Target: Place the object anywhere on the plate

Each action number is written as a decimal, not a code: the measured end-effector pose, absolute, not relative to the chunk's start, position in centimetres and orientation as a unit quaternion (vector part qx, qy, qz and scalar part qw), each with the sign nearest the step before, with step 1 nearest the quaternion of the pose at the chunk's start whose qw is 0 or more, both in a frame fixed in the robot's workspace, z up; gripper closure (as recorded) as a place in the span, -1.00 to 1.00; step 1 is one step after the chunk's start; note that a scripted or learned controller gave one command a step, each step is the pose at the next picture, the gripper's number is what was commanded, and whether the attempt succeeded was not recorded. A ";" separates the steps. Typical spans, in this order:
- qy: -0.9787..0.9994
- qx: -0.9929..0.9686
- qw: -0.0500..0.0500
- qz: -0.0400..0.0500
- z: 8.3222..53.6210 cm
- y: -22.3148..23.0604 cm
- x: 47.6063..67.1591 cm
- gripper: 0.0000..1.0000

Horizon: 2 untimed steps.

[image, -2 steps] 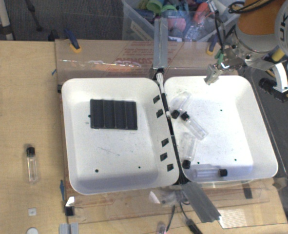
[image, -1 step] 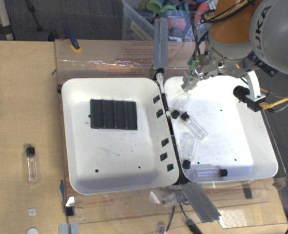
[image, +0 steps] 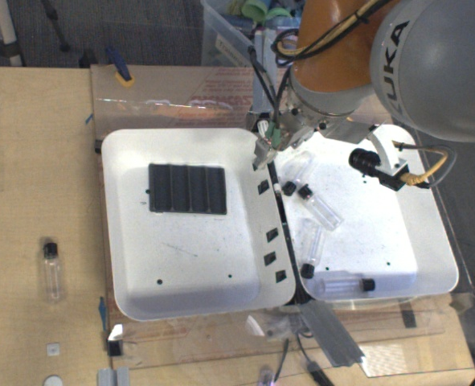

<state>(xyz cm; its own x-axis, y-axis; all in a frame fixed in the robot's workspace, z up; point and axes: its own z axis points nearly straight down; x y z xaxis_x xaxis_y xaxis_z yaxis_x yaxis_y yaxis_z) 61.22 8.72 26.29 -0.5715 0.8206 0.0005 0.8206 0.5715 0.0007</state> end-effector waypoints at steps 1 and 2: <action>-0.848 -0.529 -0.002 -0.001 30.5 10.0 65.5 1.00; -0.852 -0.524 0.000 0.000 25.7 17.1 58.6 1.00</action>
<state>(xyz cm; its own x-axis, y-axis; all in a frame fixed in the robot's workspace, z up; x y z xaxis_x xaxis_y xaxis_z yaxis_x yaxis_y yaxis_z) 58.64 17.07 25.71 -0.4506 0.8927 0.0005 0.8927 0.4506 0.0002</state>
